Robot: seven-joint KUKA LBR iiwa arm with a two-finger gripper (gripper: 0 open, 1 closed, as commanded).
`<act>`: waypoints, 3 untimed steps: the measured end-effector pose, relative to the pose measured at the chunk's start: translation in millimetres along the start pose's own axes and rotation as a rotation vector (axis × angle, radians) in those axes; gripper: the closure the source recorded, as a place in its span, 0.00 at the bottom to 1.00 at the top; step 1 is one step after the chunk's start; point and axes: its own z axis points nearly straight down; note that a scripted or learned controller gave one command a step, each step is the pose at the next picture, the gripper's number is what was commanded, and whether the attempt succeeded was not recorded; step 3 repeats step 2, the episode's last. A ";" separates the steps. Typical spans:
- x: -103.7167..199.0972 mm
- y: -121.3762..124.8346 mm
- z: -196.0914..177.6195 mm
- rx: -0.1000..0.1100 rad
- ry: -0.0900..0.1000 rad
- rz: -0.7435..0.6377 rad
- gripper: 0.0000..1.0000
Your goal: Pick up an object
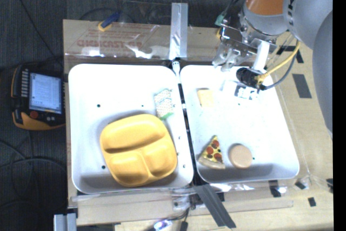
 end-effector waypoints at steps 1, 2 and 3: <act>-43.0 -24.0 -119.4 -0.004 -0.001 -0.054 1.00; -3.9 -29.1 -77.6 -0.001 0.000 0.056 1.00; -3.9 -29.1 -77.6 -0.001 0.000 0.056 1.00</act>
